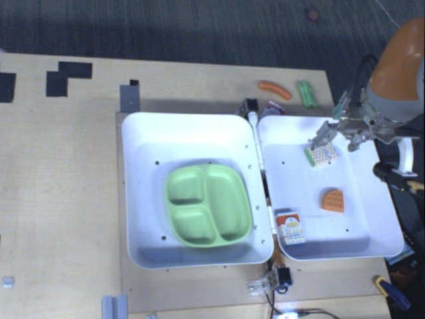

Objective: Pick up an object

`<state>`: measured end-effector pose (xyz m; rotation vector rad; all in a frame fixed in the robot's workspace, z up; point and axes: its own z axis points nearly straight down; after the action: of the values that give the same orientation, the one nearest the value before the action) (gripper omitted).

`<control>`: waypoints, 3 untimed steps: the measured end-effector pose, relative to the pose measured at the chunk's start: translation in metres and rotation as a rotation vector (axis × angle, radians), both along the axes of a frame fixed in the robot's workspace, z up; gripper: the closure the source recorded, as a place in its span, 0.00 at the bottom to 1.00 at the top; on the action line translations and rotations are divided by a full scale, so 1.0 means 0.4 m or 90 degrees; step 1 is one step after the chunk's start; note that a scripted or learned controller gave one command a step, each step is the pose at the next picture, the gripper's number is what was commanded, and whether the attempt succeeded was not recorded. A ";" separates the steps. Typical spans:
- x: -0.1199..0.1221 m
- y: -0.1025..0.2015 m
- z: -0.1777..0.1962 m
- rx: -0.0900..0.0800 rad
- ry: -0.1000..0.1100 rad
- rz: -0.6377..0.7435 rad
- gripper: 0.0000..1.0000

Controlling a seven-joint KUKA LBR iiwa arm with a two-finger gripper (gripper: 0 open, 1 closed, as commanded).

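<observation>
The gripper (330, 135) hangs over the upper part of the right bin (372, 178), and its fingers (321, 138) point down and to the left; whether they are apart or together I cannot tell, because they are small and blurred at this slant. Just below the fingertips there is one small white object with green dots (321, 155) (it may touch them, but it does not show clearly between them). In the same bin lie two more things: one orange piece (333, 201) near the middle and one small carton (290, 227) with a red top in the lower left corner. The left bin (143, 178) holds one green tray (208, 204) with three compartments. On the bench behind the bins lie one orange sausage-shaped thing (275, 90) and one green thing (307, 93), near each other but apart. The arm's orange band (398, 58) shows at the right.
</observation>
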<state>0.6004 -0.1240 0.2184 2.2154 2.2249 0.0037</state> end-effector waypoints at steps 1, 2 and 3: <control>0.162 -0.048 -0.314 -0.002 -0.006 0.002 0.00; 0.169 -0.050 -0.281 -0.005 -0.012 0.004 1.00; 0.168 -0.050 -0.282 -0.005 -0.012 0.004 0.00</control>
<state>0.6676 -0.1439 0.1057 2.1955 2.2193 0.0156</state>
